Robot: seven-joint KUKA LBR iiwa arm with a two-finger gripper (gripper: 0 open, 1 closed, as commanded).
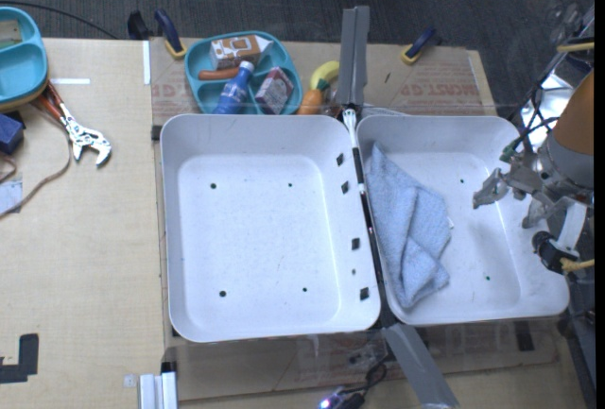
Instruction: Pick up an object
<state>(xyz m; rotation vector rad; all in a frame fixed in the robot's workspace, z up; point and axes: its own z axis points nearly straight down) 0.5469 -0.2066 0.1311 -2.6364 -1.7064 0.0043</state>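
My two-finger metal claw (493, 190) hangs over the right shallow white plastic bin (492, 296), whether spread or pressed together I cannot tell, beside the crumpled pale blue-grey cloth (408, 226) heaped against its left wall, likely my pick.

cloth (411, 228): soft, matt grey-blue fabric, rumpled
bins (180, 209): smooth white plastic, faint sheen
bench (85, 284): pale wood-look board, matt
wrench (83, 138): shiny bare metal
tray (200, 81): glossy teal plastic
end effector (492, 190): dull grey metal
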